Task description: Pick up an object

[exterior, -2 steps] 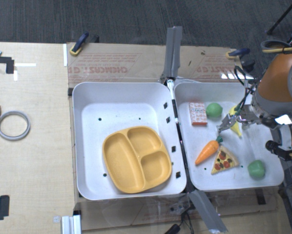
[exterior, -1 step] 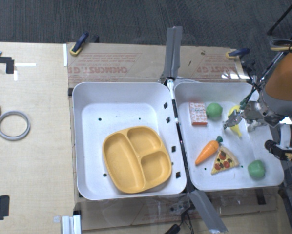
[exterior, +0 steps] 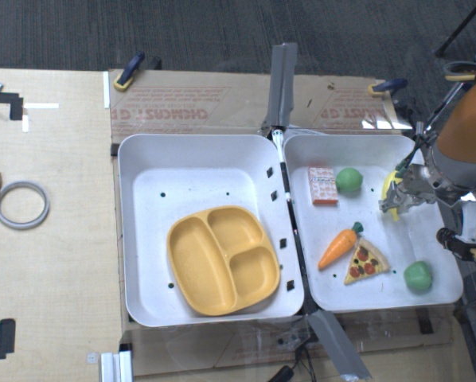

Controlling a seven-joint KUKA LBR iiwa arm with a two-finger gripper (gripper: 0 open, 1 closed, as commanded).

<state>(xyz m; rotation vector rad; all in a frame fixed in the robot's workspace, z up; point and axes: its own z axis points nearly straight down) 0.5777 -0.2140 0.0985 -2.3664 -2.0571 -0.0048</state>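
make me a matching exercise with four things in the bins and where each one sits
Things:
1. divided yellow plate
2. carrot
3. pizza slice
4. red and white box

Places:
A. right bin, far side, beside a green ball
B. left bin
C. right bin, just left of the pizza slice
D. right bin, near side, between the carrot and a green ball

Pairs: 1-B, 2-C, 3-D, 4-A

At the frame's right, the right bin (exterior: 317, 293) holds a red-and-white box (exterior: 322, 186) beside a green ball (exterior: 349, 180). Lower lie an orange carrot (exterior: 337, 247), a pizza slice (exterior: 366, 263) and another green ball (exterior: 418, 276).
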